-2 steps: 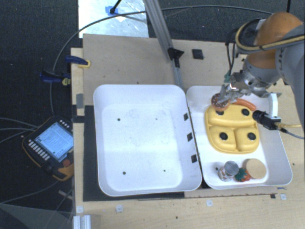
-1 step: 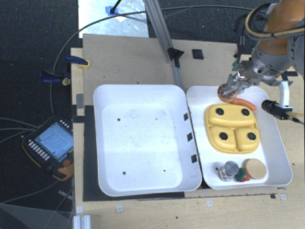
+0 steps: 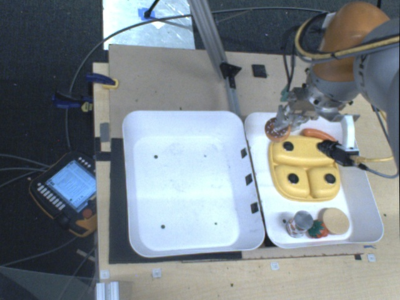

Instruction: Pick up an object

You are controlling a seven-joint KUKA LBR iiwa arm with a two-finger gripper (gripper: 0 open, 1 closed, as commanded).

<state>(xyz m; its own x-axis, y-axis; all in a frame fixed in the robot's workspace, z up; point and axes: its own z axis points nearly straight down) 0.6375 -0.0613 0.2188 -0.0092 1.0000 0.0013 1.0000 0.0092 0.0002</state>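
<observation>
My gripper hangs over the far left corner of the right bin. Just under its tip is a small brown round object, touching or nearly touching it; whether it is gripped is hidden. A large yellow moulded piece with three black dots lies in the middle of that bin. An orange carrot-like piece rests at its far edge. Near the bin's front sit a small grey cylinder, a red and green item and a tan disc.
The left bin stands beside the right one, with black clips on the shared wall. A metal pole slants across the back of the bench. A handheld pendant lies off the bench to the left.
</observation>
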